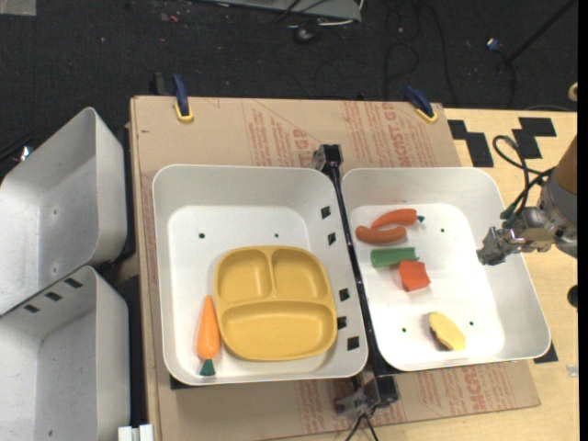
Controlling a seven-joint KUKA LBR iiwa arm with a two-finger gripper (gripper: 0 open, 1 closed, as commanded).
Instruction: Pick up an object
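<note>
The tool (pixel 494 246) hangs over the right bin's (pixel 514 288) edge, its opening seemingly indiscernible.

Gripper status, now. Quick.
Gripper: over the right edge of the right bin, nothing visible between its fingers; open or shut cannot be told.

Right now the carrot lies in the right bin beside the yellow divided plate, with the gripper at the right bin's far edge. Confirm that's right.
Not quite. The camera view shows the carrot in the left bin, not the right one, beside the yellow divided plate. The gripper is at the right bin's far edge, as you said.
</note>
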